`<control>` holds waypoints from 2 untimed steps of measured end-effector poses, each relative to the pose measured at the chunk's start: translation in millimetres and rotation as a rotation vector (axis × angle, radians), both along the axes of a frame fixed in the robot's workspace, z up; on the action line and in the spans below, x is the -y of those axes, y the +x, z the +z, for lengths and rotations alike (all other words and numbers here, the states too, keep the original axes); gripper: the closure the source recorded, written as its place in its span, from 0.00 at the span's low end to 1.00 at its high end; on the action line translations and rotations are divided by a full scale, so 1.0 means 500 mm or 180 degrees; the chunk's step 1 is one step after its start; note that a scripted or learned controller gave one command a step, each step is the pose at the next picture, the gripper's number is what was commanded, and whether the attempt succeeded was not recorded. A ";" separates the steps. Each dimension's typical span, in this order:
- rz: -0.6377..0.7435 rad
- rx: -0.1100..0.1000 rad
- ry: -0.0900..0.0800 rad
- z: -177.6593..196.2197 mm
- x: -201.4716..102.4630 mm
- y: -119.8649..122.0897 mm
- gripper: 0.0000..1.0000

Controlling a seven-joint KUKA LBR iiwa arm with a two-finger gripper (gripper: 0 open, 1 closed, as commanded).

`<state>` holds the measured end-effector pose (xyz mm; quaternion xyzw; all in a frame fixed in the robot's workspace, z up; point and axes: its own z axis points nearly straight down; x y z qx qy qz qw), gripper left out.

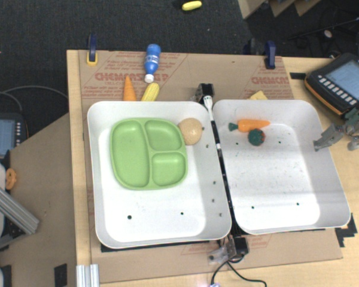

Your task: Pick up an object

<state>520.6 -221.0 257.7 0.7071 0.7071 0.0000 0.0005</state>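
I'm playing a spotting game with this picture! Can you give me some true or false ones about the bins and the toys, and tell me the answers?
1. The green tray lies in the left bin. True.
2. The carrot in the right bin is inside the green tray. False: it lies on the right bin's floor, beside a dark green ball.
3. A tan ball sits at the green tray's upper right corner. True.
4. The hand is holding the carrot. False: the hand is at the right bin's right edge, well away from the carrot.
5. A blue and white bottle lies on the board behind the bins. True.
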 end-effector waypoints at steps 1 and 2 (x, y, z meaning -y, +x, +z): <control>0.0010 0.0009 0.0005 -0.323 -0.005 -0.021 0.00; 0.0031 0.0014 0.0006 -0.347 -0.160 0.090 0.00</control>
